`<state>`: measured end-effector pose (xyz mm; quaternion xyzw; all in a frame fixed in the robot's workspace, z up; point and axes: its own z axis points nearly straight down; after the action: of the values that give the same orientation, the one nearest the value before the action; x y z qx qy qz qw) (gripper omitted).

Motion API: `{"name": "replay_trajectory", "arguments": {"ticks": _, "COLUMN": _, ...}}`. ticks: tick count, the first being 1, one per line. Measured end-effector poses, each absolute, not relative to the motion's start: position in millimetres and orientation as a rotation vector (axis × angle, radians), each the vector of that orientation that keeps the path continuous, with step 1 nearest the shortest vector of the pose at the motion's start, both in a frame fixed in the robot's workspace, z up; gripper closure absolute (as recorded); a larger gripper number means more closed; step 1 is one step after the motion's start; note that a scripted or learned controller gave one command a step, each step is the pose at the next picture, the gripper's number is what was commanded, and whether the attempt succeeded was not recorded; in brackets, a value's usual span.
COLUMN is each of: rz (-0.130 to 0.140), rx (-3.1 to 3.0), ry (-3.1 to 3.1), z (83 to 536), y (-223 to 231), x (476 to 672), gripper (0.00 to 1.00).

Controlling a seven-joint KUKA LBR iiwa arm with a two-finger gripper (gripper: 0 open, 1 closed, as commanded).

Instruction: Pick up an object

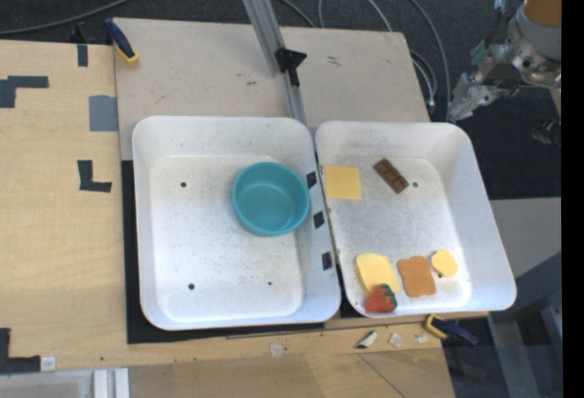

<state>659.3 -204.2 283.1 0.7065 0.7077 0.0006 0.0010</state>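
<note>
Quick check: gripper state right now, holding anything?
Gripper: outside the right bin, off its upper right corner; open or shut cannot be told, nothing seen held.

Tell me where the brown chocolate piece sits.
The brown chocolate piece lies in the right bin, near its far edge, just right of the yellow square.

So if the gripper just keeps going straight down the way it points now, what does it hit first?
Probably nothing in the bins. The gripper hangs beyond the right bin's far right corner, so straight down looks like the dark floor or the bin's rim; depth is unclear.
</note>
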Motion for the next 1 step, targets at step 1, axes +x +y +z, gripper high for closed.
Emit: {"name": "replay_trajectory", "arguments": {"ticks": 1, "rz": -0.002, "rx": 2.218, "ry": 2.229, "z": 270.4, "y": -151.9, "x": 632.2, "gripper": 1.0}}
